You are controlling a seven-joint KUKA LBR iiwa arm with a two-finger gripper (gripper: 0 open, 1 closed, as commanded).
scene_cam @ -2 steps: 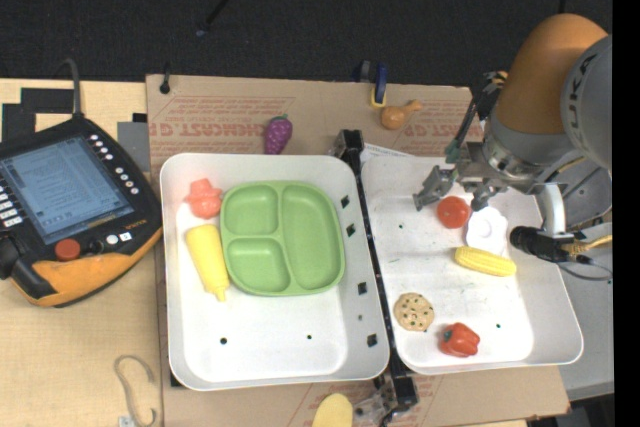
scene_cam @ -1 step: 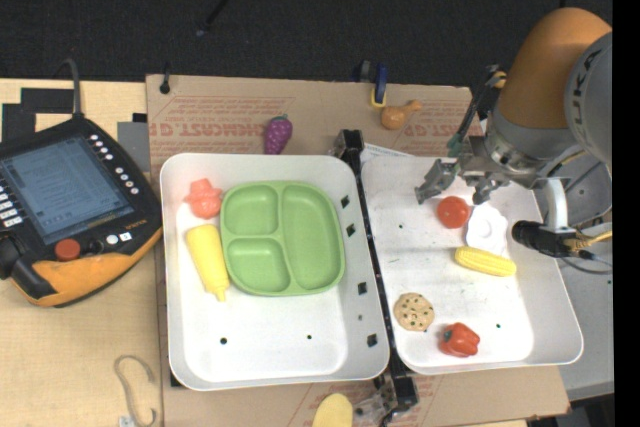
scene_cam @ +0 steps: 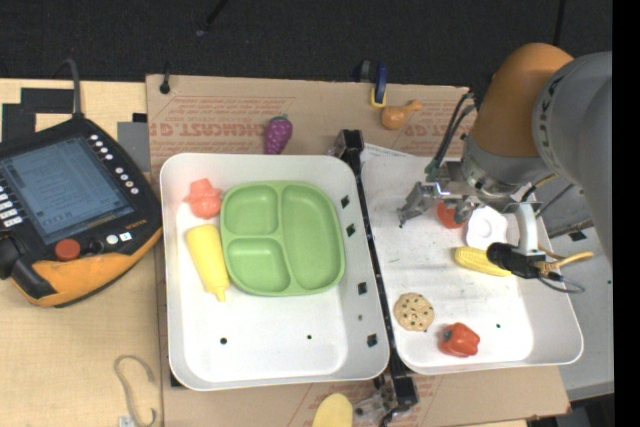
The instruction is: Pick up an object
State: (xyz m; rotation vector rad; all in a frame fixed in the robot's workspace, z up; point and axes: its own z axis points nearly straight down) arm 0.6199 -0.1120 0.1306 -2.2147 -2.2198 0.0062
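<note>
Yellow object (scene_cam: pixel 334 409) cropped; red item (scene_cam: pixel 449 214) possibly under arm (scene_cam: pixel 530 130).

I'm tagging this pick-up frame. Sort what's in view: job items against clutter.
Job:
pincer over the right bin
corn
cookie
red pepper
small red piece under the pincer

Lying about:
green tray
yellow piece and pink piece, left bin
pendant
purple piece
orange piece

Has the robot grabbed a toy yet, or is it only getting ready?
Only getting ready, it looks like. Done: the gripper is down in the right bin, beside a small red toy. In hand: nothing shows between its fingers. Left: closing on a toy and lifting it; the cookie and red pepper lie loose.
</note>
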